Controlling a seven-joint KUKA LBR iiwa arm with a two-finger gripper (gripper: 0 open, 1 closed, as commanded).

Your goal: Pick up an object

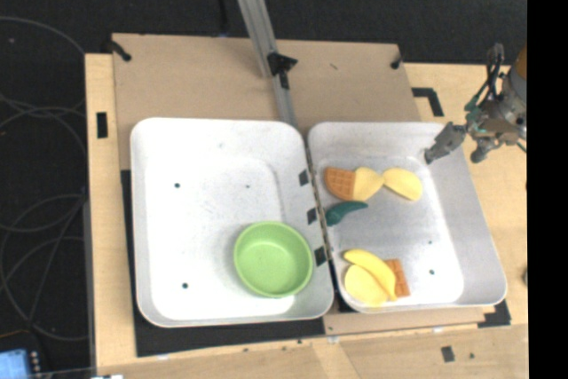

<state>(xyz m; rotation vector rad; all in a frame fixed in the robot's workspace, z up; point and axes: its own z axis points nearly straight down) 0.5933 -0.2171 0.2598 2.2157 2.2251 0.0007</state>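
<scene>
Currently gripper [463,140] hangs spread open, grasping nothing, over the right bin's [461,217] far edge. Risk: yellow pieces [401,184] lie touching the cone-shaped toy [353,183], so a descent could nudge them apart.

- The claw [463,146] is a small grey-metal assembly with dark, slender fingers [441,146].
- One finger is a thin dark bar with a paler grey tip.
- The body above the fingers is a compact cluster of grey and blackish parts with a faint teal-green tint.
- Thin dark cables [493,71] loop over the top of that cluster.
- A sliver of orange [523,59] edges the wrist.
- Screws and markings are too small to make out.
</scene>
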